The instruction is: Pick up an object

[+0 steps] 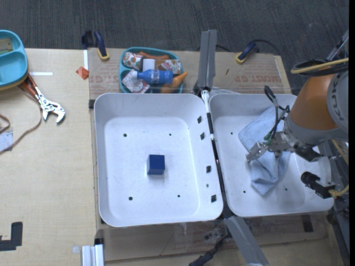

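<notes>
At the far left of the bench [50, 204] I see a blue tray [11, 57] at the edge, and just below it a wrench [49, 108] lying on the wood. A small red piece [82, 72] lies further right, near a blue clamp [95, 42] at the back edge. Behind the bins stands a blue tub [128, 57] filled with mixed small items, too small for me to name.

The left bin [102, 148] holds one blue cube [156, 164], sitting flat a little below the middle of the bin, well apart from all walls. The right bin [233, 198] touches the left one along its side. In it lies a light blue cloth [267, 173], crumpled, in the right half of the bin.

My hand [265, 147] is down in the right bin, over the cloth, and its metal fingers [254, 151] point to the left. The cloth is bunched around them and it seems pinched between them, with folds above and below my hand. My arm [313, 101], with the orange band, comes in from the right, over the bin's right wall. The cube is well apart from my hand, in the other bin.
</notes>
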Robot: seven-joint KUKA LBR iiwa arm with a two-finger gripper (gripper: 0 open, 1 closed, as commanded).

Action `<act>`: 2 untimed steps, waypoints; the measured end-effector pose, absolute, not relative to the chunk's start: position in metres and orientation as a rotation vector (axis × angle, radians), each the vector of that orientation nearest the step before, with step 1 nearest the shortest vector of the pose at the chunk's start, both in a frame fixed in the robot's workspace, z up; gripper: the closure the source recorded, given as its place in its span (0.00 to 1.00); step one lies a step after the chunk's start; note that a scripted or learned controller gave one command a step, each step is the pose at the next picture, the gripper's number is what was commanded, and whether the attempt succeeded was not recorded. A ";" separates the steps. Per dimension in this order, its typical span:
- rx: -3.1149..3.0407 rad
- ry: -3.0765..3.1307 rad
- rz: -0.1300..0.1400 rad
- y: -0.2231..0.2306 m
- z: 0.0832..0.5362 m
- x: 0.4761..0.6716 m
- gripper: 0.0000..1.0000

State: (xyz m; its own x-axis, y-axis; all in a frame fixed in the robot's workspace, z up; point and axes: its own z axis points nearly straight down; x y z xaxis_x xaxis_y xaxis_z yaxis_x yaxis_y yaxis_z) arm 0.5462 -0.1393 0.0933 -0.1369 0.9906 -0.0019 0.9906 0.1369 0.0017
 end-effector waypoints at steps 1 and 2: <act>2.064 2.362 -0.001 -0.141 0.102 0.546 1.00; 2.065 2.361 -0.001 -0.141 0.102 0.546 0.00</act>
